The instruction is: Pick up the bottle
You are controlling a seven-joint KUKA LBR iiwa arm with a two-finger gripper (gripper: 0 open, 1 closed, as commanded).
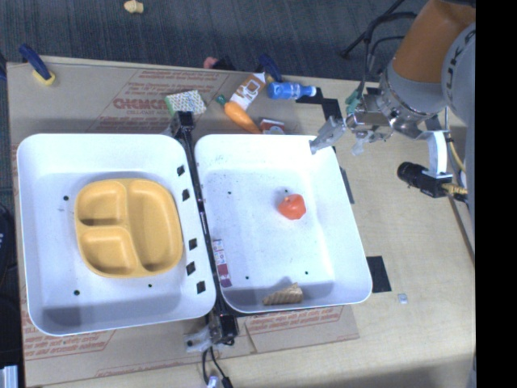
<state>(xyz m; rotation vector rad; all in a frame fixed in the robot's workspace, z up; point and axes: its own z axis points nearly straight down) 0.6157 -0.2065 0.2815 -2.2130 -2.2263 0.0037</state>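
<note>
We see two white bins side by side on the bench. The left bin (32,217) holds a yellow divided tray (128,226). The right bin (343,241) holds a small red object (292,207) near its middle and a brown piece (283,296) at its near wall. The arm (428,47) comes from the right, and its gripper (329,133) hangs over the far right corner of the right bin; we cannot tell if its fingers are apart or together. The bottle (289,91), blue, lies on the bench behind the right bin, outside both bins, near an orange carrot-like thing (241,117).
</note>
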